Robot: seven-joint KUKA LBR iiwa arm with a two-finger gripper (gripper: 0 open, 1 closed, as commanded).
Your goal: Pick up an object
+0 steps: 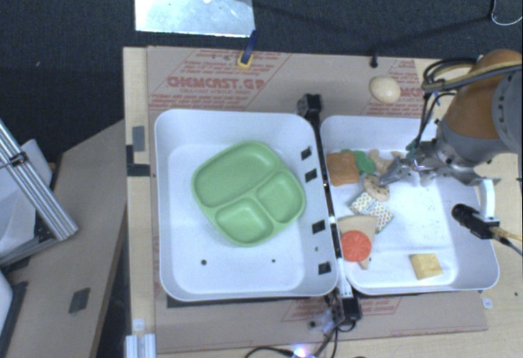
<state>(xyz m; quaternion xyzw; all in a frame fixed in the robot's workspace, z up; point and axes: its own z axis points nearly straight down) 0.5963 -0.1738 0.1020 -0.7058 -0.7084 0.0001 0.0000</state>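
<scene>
Ideally the tool [398, 171], low in the right bin [470, 221] just beside the small tan piece [376, 185] near the bread slice [343, 169], should centre over one item before closing, though whether it is open I cannot tell.

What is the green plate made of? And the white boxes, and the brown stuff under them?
The green plate looks like plastic: smooth, one even colour, with moulded compartments. The two white bins also look like plastic, smooth and slightly glossy with rounded rims. The brown sheet beneath them looks like cardboard or paper-covered board: matt, tan, with red printed lettering. I can't be fully sure from the look alone.
</scene>
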